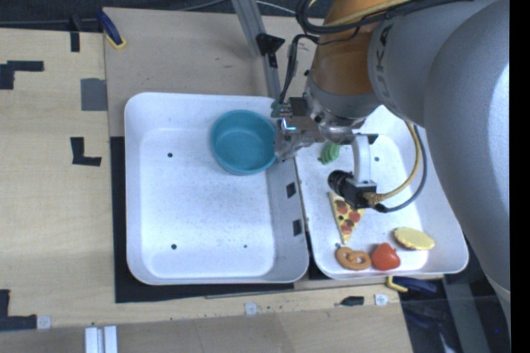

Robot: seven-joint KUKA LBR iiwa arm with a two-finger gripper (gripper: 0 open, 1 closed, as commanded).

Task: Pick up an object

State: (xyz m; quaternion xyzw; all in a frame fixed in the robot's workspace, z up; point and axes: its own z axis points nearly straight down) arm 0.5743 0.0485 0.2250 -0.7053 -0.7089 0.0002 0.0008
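Gripper (290, 136) hovering at divider between 2 bins, blue bowl (242, 142) lying just beside it toward left bin (157, 202); grasp state impossible to tell here.

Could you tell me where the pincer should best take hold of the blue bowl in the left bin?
Probably the blue bowl's thin rim, from above, one finger inside and one outside: it sits upright and open, and its left side faces bare left bin floor.
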